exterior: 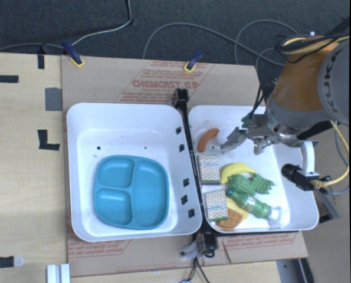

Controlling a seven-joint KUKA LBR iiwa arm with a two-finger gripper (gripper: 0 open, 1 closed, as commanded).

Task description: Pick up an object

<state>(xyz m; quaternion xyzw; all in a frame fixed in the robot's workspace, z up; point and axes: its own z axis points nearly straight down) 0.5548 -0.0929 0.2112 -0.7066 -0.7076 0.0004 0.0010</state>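
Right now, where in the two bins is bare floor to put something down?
Left bin: bare strip behind the blue plate. Right bin: crowded in front with banana, green toy, bottle; bare floor lies by the right wall, near the claw.

We see the grey arm [334, 93] reaching in from the right, its orange band [299, 84] just above the wrist. The end effector [246, 141] hangs low at the arm's left end, its two fingers [231, 141] spread apart, with nothing between them.
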